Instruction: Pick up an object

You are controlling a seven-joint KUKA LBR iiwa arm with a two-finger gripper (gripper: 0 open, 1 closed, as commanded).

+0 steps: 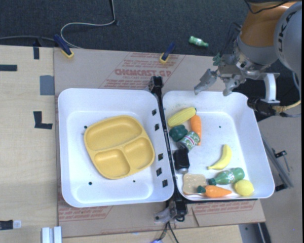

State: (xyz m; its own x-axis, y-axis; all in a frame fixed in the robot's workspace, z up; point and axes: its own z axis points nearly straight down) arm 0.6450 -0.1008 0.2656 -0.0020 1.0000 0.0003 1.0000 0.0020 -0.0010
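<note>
1. Camera view looks down on a cardboard sheet (91,65) spread over the bench, with dark carpet (142,9) behind it and a small green object (198,41) lying on that carpet.
2. Two white bins sit side by side and touch along a black clip strip. The left bin (73,186) carries a yellow divided plate (119,146).
3. The right bin (243,105) holds the toy food: a corn cob (182,116) and a carrot (195,125) near its top left, a green vegetable (178,132), a small can (191,140) and a black block (181,159) along the left wall.
4. A banana (220,158) lies mid-right. A slice of bread (192,183), a second carrot (218,191), a green bottle (228,176) and a lemon (243,187) crowd the near edge.
5. The arm enters from the upper right, and its orange band sits above the wrist. The gripper (215,83) hangs over the far rim of the right bin with its two fingers spread apart, holding nothing.
6. Bare white floor lies in the bin's upper right, between the gripper and the banana.
</note>
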